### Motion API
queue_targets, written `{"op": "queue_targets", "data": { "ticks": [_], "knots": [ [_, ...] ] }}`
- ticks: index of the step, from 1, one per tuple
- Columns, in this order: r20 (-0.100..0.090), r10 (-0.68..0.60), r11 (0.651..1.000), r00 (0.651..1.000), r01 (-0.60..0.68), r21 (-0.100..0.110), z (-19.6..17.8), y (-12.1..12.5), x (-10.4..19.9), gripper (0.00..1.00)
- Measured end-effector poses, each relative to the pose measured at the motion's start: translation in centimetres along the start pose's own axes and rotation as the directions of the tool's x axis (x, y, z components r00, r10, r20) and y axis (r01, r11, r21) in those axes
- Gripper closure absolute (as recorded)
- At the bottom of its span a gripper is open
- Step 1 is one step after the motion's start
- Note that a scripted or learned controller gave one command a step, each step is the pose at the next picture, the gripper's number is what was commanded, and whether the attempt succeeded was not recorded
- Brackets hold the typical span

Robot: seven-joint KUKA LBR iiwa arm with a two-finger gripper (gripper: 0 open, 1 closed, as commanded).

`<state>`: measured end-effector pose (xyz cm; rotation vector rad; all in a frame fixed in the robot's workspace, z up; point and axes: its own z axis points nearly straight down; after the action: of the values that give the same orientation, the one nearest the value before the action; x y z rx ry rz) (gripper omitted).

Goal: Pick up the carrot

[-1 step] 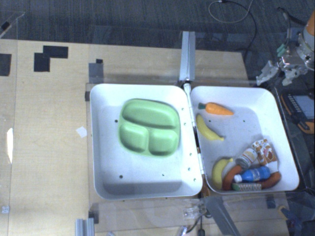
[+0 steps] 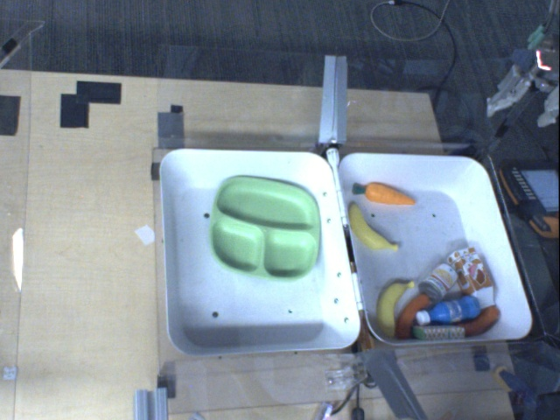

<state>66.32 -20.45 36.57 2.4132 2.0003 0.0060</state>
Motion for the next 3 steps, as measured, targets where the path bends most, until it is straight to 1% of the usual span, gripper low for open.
{"op": "queue_targets", "data": {
  "ticks": [1,2,3],
  "knots": [
    [-0.002,-0.061,0.998,0.998,0.061,0.005,16.8,-3.9,4.8,0.00],
    [-0.003,-0.383,0.924,0.924,0.383,0.001,22.6,-3.7,10.4,0.00],
    [0.000,-0.631,0.776,0.776,0.631,-0.004,27.7,-3.1,8.8,0.00]
  ]
}}
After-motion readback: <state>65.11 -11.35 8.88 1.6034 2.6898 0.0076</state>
